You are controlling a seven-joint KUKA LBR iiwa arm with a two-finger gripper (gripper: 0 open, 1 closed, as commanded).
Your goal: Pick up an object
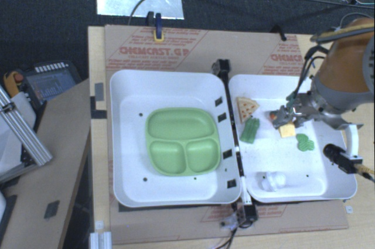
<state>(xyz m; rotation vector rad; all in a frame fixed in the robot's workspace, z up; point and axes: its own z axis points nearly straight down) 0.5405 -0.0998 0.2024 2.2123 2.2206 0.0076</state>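
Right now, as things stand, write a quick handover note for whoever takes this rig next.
Gripper: low in the right bin, beside the yellow block; whether it is open or shut cannot be made out, and nothing shows between its tips.
Right bin also holds a pizza slice toy, a green oblong piece, a green leafy piece, a small orange piece by the gripper, and a white object near the front.
Left bin: a green divided plate.
Done: arm is down among the objects.
Left: grasp one and lift it.
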